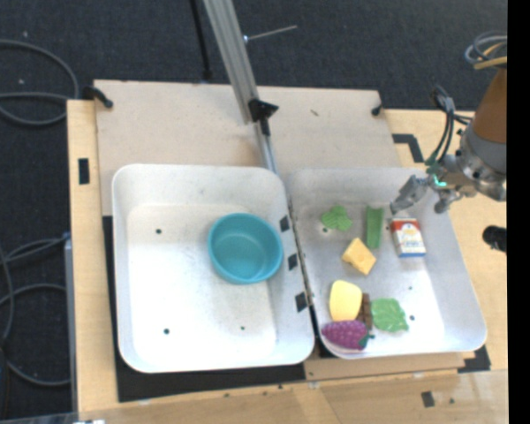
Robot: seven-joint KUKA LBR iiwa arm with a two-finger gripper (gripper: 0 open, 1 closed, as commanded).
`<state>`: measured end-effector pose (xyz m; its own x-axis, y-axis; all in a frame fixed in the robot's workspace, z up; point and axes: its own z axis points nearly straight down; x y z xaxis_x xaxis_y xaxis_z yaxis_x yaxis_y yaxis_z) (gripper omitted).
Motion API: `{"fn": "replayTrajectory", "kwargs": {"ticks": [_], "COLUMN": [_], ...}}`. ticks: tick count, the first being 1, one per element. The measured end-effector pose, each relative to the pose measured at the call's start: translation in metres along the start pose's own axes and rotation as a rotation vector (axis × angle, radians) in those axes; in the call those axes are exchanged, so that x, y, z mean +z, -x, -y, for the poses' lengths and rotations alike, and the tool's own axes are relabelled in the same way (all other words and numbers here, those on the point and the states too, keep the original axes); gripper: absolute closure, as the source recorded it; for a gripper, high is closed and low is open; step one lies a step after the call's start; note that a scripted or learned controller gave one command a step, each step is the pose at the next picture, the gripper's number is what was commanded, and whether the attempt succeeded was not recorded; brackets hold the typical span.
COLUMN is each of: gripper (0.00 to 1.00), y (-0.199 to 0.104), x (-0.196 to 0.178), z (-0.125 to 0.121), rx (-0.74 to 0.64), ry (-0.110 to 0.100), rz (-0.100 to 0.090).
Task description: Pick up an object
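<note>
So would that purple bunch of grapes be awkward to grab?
Probably. The purple bunch of toy grapes looks bumpy and rounded, so fingers might slip off. It sits tight against the bin's corner wall beside a yellow block, likely limiting access.

No legible text or labels

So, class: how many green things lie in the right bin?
3. A leaf near the bin's top left, an upright bar just right of it, and a second leaf at the bottom beside the grapes. Nothing seems hidden.
</note>
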<state>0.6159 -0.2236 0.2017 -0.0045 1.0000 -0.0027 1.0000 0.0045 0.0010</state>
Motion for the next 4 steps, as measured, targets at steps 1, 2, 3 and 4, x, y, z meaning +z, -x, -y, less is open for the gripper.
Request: {"fn": "replayTrajectory", "kwargs": {"ticks": [1,2,3,4], "gripper": [0.00,0.00,1.00,1.00], "y": [-0.008,-0.003,-0.003,0.001], "x": [0.057,0.097,0.083,0.037], "z": [-0.001,-0.003,-0.005,-0.011], "rx": [0.000,0.004,0.001,-0.003], "ry": [-0.005,0.008,0.013,0.006], "rz": [-0.001,0.008,0.008,-0.001]}}
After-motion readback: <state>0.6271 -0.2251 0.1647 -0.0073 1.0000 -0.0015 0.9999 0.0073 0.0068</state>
